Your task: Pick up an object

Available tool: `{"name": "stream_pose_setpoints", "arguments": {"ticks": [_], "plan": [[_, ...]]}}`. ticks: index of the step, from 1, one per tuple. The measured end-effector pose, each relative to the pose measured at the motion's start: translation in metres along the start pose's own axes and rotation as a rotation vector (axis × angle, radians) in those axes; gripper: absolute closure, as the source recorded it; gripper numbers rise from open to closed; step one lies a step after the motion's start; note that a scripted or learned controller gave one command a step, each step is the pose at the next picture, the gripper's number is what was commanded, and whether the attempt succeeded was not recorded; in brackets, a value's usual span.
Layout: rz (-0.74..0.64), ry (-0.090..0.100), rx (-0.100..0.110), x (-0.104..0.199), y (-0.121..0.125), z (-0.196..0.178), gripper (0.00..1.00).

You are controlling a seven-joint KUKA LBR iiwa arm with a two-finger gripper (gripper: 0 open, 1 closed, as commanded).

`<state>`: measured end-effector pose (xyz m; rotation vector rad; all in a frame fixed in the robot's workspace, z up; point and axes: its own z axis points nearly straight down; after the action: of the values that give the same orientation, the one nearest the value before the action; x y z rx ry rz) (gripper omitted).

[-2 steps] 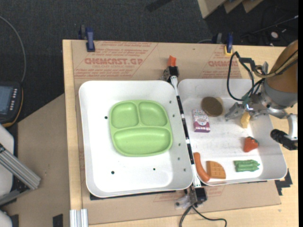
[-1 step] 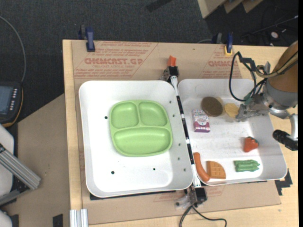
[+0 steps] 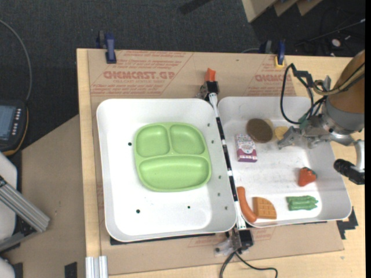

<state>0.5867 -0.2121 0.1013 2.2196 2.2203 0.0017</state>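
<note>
My gripper (image 3: 288,139) hangs low over the upper part of the right bin (image 3: 330,172), reaching in from the right. A small yellow item (image 3: 282,131) lies right at its tip, partly covered by it. Just left of that sits a brown round patty (image 3: 259,130). A white and purple carton (image 3: 246,147) lies below the patty, near the bin's left wall. A red strawberry-like piece (image 3: 306,177) rests below the gripper. Along the front of the bin lie a green vegetable piece (image 3: 302,202), a waffle (image 3: 264,208) and a hot dog (image 3: 246,205).
The left bin (image 3: 116,155) holds a green divided plate (image 3: 171,156). A black divider with clamps (image 3: 223,155) runs between the two bins. Black cables (image 3: 295,91) loop above the gripper over the right bin's back edge.
</note>
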Motion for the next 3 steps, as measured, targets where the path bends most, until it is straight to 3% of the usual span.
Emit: {"name": "stream_pose_setpoints", "arguments": {"ticks": [1,2,3], "plan": [[-0.002,0.01,0.004,-0.008,-0.053,0.017,0.0],[-0.003,0.008,0.004,-0.008,-0.087,0.016,0.0],[0.0,0.0,0.0,-0.011,-0.086,0.006,1.0]]}}
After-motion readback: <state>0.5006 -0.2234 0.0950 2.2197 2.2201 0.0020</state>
